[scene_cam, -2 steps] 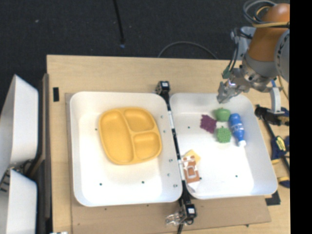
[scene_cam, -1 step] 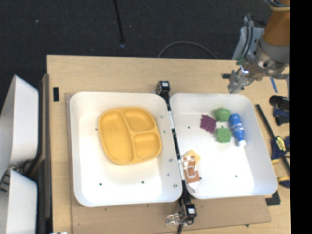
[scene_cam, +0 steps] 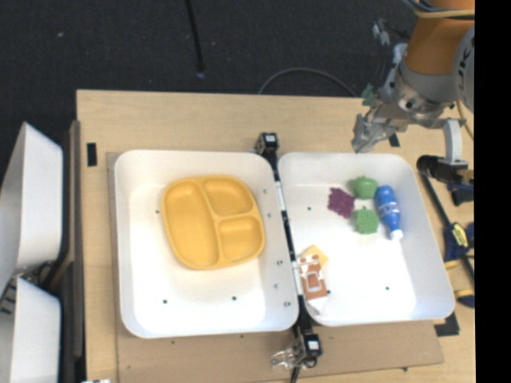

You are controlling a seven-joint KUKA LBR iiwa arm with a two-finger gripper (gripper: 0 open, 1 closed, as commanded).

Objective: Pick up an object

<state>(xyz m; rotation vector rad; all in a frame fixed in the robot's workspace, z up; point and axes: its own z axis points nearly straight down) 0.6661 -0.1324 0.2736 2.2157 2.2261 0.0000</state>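
the gripper is hanging over the far rim of the right bin, nothing between its fingers; how far they are parted is too blurred to tell. the arm is running off the frame's top. a blue bottle, purple toy and two green toys are sitting clustered in that bin.

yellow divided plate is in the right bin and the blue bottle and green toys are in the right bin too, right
Not quite: the yellow divided plate lies in the left bin, as the camera view shows. The blue bottle and green toys are in the right bin.
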